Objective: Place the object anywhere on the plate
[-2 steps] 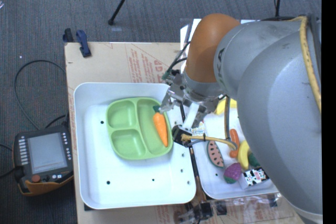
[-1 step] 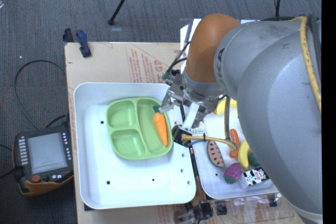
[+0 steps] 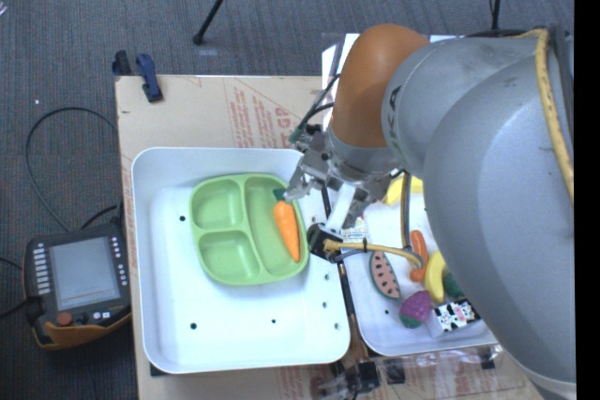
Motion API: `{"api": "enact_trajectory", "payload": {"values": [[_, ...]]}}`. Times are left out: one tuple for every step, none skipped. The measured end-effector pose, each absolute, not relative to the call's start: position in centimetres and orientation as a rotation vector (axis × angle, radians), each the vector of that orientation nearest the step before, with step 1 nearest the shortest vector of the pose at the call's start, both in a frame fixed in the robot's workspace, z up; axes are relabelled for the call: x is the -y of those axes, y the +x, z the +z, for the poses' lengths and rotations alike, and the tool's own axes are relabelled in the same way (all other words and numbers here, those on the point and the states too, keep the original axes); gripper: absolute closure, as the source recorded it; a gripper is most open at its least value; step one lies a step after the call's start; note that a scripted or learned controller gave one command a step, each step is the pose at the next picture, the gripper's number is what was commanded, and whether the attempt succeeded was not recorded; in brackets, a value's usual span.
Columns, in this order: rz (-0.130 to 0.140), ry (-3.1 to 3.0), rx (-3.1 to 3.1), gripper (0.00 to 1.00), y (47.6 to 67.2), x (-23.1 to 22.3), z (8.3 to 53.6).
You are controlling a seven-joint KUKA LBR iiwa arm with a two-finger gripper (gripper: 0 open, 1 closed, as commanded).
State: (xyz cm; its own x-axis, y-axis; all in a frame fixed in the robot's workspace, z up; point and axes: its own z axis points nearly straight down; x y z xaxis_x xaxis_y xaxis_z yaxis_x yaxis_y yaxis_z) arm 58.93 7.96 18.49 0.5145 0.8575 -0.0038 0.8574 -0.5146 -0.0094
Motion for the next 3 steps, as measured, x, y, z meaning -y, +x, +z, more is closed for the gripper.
{"api": "enact_trajectory", "payload": {"values": [[0.012, -2.728, 1.545, 0.00, 58.93, -7.96, 18.49], [0.012, -2.728, 1.545, 0.00, 58.93, -7.96, 18.49], [0.012, -2.728, 1.545, 0.00, 58.93, -7.96, 18.49]]}}
